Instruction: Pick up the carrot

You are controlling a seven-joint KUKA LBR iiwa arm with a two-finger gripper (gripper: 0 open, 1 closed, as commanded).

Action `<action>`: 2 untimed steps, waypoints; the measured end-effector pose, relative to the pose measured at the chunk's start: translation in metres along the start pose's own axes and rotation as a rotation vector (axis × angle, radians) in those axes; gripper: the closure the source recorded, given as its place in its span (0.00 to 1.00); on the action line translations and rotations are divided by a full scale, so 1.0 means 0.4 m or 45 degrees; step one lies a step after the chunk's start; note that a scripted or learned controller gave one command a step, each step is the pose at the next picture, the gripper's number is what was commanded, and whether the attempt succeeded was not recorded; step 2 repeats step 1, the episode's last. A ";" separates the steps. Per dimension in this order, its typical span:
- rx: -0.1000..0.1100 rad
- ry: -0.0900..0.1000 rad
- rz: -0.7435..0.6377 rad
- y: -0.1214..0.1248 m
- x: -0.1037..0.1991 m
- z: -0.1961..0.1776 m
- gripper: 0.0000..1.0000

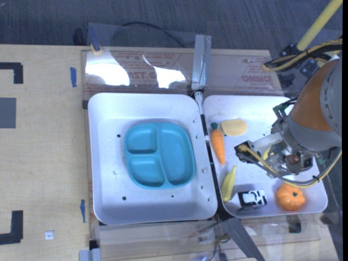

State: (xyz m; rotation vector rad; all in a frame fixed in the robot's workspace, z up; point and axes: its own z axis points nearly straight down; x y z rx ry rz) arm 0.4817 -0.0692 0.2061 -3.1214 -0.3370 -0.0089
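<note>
The orange carrot (pixel 217 145) with a small green top lies along the left wall of the right bin (pixel 255 105), its tip pointing toward the front. My gripper (pixel 284 162) hangs over the right half of that bin, well to the right of the carrot and apart from it. Nothing shows between the gripper and the carrot except bare bin floor.
Just right of the carrot's top lies a pale yellow potato-like piece (pixel 234 126). A small banana (pixel 228 183), a black-and-white toy car (pixel 253 198) and an orange pumpkin (pixel 291 197) sit along the front. The left bin (pixel 103 145) holds a blue divided plate (pixel 160 154).
</note>
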 end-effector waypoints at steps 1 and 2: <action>0.005 -0.025 0.025 0.116 -0.036 0.227 1.00; 0.005 -0.025 0.025 0.116 -0.036 0.227 1.00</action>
